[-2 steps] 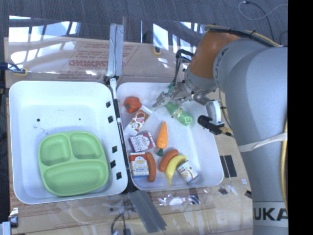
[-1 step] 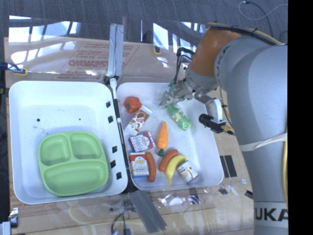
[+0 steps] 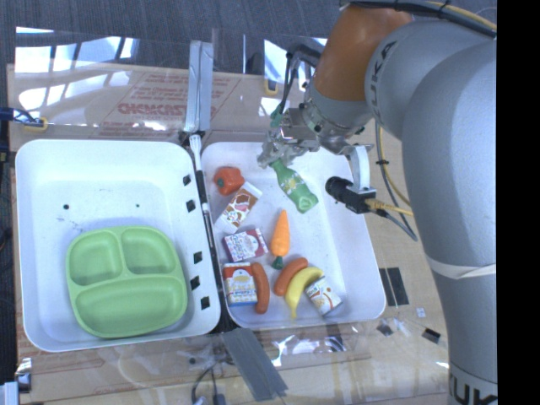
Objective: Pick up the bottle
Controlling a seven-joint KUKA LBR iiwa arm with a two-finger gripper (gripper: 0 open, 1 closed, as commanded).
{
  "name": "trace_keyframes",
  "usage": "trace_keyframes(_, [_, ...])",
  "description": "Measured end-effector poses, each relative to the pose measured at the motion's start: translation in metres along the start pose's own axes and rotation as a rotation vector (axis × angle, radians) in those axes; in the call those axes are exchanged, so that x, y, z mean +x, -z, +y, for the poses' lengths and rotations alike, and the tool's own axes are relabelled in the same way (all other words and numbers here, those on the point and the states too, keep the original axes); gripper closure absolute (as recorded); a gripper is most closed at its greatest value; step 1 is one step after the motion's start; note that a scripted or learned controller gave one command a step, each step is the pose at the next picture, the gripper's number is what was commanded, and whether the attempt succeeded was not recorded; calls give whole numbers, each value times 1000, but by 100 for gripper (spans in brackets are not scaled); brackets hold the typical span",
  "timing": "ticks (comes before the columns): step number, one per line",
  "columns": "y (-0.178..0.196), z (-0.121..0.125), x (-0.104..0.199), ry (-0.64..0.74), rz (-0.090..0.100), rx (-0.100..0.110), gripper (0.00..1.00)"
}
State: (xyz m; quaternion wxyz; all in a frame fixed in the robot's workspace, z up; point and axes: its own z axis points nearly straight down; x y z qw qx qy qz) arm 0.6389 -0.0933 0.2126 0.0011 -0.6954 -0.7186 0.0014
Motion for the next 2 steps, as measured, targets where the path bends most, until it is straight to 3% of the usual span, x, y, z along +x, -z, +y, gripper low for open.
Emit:
trace_keyframes(1, [-22, -7, 21, 341, 1, 2, 100])
trace_keyframes(2, [11, 20, 78, 99, 0, 2, 100])
